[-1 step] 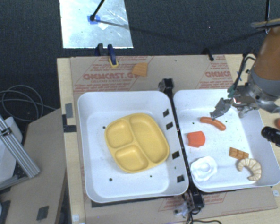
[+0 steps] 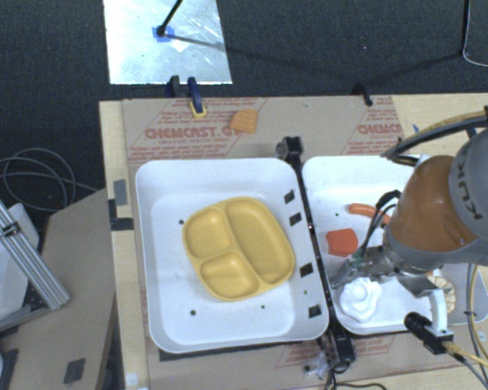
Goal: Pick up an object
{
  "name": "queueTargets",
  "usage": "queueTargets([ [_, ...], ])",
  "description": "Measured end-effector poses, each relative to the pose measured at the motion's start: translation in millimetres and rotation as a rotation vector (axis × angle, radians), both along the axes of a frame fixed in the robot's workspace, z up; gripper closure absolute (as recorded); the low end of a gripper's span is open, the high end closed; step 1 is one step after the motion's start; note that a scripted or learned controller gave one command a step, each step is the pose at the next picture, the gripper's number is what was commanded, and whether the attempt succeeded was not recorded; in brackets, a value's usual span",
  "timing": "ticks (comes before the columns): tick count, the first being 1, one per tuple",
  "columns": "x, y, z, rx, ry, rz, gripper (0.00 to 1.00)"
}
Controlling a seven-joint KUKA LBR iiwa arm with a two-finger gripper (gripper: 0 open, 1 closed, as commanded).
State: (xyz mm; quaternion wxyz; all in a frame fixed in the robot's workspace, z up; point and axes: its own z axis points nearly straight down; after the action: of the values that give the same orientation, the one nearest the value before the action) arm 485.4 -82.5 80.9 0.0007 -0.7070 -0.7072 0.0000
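My gripper (image 2: 356,270) hangs low over the right bin (image 2: 333,172), near its front left corner. Just below it lies a white lumpy object (image 2: 360,300). A red-orange block (image 2: 342,242) sits a little above the gripper, and a thin orange carrot-like piece (image 2: 361,210) lies further back. The arm's orange wrist band (image 2: 426,208) covers the bin's right half. Under the arm a beige ridged object (image 2: 440,289) partly shows. Nothing is visibly held.
The left bin (image 2: 160,236) holds a yellow divided plate (image 2: 237,248). A black divider with clips (image 2: 306,236) runs between the bins. On the bench behind lie a small orange piece (image 2: 243,120) and a yellow-blue clamp (image 2: 195,98). Cables trail at the front edge.
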Motion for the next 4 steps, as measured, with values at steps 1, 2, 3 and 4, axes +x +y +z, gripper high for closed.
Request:
queueTargets([
  [1,3.2,-1.5,14.7,-0.002,-0.007,-0.001,1.00],
  [2,22.8,81.5,109.0,0.003,-0.013,0.014,1.00],
  [3,20.2,75.3,103.7,-0.001,-0.003,0.002,0.00],
  [4,17.2,45.9,69.3,0.015,-0.017,0.013,0.00],
])
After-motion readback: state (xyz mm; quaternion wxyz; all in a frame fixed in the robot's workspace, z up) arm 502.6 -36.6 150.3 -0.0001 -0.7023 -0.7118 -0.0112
